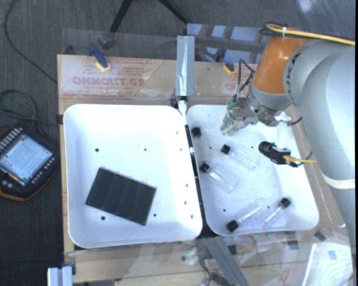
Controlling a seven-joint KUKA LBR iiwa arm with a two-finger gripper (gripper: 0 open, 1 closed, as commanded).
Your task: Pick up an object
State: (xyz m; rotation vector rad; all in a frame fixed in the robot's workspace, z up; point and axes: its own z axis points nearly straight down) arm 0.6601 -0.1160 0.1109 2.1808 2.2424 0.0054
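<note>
Pincer (232, 124) over right bin (298, 219), grip unclear; clear vials (218, 176) scattered below; dark pad (120, 195) in left bin (107, 115).

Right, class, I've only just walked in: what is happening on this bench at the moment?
A grey robot arm with an orange band reaches in over the right bin, its gripper near that bin's back edge. Several clear vials with black caps lie scattered below it, the nearest just in front of the gripper. None is visibly held. The left bin holds a flat dark panel.
</note>
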